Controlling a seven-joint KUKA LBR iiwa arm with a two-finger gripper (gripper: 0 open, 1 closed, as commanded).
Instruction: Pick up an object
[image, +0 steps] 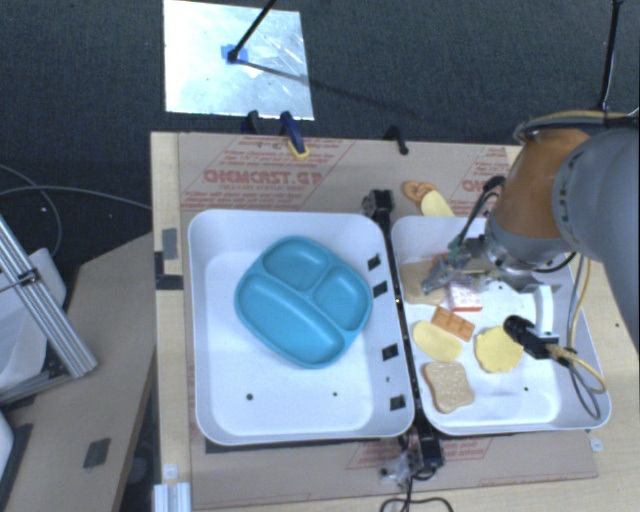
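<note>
The grey arm (575, 190) reached in from the right of the frame over the right-hand bin (570, 400), its gripper (452, 262) low in the bin's upper left part, among the toy foods. Whether the fingers were apart or together could not be told from this angle, though they appeared to hang just above a small red-and-white item (465, 296). Below lay a waffle piece (452, 324), two yellow pieces (437, 342) (497, 350) and a slice of toast (447, 386). The left-hand bin (220, 400) at centre frame held a blue divided plate (303, 300). Both bins sat on the desk (200, 165).
</note>
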